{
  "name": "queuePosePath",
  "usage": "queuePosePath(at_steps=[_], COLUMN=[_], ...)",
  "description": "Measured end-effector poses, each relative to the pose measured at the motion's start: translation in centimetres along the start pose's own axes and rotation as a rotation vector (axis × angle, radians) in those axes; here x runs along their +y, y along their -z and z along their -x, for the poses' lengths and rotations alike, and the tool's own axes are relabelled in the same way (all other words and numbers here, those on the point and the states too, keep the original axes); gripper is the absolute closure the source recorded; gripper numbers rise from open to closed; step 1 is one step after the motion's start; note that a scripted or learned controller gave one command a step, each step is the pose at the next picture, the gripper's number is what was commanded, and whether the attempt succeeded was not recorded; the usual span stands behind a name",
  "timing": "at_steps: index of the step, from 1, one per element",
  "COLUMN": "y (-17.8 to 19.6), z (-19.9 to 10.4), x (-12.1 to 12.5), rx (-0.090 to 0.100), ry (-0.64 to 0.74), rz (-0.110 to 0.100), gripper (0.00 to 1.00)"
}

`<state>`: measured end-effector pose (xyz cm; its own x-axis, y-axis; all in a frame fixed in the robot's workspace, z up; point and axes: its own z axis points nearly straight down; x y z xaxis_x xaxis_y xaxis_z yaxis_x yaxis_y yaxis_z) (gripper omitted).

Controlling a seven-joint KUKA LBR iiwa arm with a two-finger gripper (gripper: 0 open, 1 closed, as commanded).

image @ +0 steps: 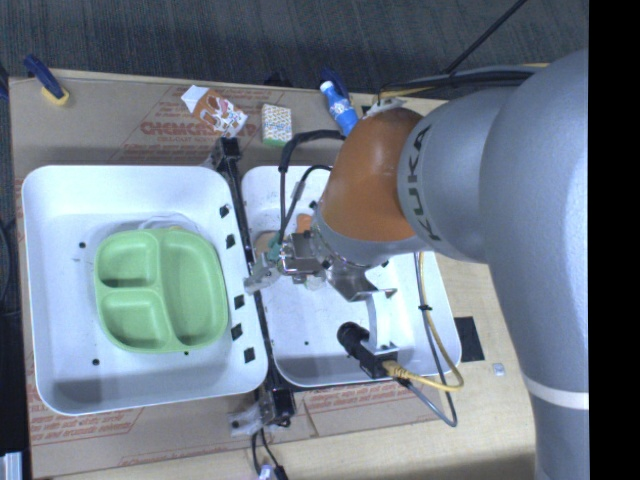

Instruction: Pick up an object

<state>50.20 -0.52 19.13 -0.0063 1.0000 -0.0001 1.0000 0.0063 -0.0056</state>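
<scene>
A green divided plate (160,290) lies in the left bin (60,198). My gripper (268,266) is low over the left side of the right bin (330,368), close to the wall between the two bins. A small brownish thing (265,240) shows right beside the gripper's tip, and I cannot tell if it is touched or held. The orange wrist band and grey arm hide most of the right bin's floor.
Behind the bins, on the cardboard, lie a crumpled wrapper (213,111), a small pale packet (276,123) and a blue clamp (338,106). Another blue and yellow clamp (45,78) sits at the far left corner. Black clips line the wall between the bins.
</scene>
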Motion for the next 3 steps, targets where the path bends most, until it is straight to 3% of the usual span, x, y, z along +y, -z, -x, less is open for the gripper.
queuePosePath(at_steps=[1,2,3], y=[1.0,0.0,0.0], z=[4.5,-1.7,-1.6], x=[3.9,1.0,1.0], rx=[0.000,-0.001,-0.001], ry=[-0.002,0.003,0.001], rz=[0.004,0.001,0.002], gripper=[0.00,0.00,0.00])
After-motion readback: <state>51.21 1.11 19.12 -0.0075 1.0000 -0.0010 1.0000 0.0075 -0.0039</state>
